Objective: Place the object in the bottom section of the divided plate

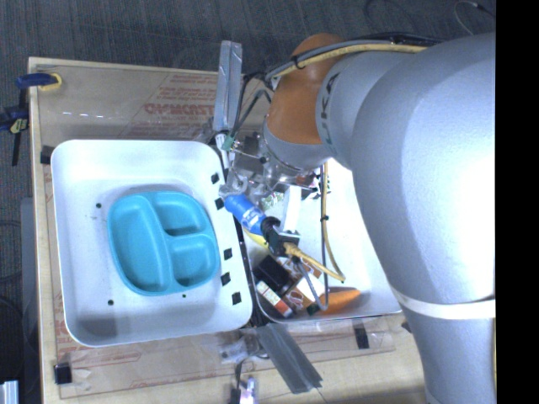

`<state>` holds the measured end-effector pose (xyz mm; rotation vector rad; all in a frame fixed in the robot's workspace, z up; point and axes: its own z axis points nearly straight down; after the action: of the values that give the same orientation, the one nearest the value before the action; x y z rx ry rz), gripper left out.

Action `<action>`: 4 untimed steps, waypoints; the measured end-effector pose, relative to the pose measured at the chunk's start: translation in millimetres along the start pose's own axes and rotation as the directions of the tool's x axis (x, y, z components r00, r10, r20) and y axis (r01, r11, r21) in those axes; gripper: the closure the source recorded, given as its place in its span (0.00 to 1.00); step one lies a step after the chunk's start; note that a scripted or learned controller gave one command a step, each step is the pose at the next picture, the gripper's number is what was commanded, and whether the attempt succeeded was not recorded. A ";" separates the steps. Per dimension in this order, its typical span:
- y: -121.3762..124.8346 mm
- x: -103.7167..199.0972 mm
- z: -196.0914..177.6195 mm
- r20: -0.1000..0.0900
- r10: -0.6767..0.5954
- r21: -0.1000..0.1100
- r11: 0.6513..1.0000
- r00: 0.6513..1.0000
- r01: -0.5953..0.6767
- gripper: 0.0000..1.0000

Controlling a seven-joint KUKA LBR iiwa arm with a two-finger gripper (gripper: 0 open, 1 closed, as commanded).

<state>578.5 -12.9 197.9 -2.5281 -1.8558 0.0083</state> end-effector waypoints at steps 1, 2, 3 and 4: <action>-32.6 71.4 7.3 0.001 0.137 0.002 0.991 0.991 -0.137 1.00; -31.6 47.7 8.3 0.001 0.000 0.001 1.000 1.000 0.000 1.00; -30.8 90.8 6.8 0.002 -0.354 -0.005 0.935 0.935 0.354 1.00; -67.2 137.9 -11.7 0.004 -0.552 -0.005 0.834 0.834 0.552 1.00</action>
<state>555.7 138.8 209.9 -1.8888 -2.5094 0.0032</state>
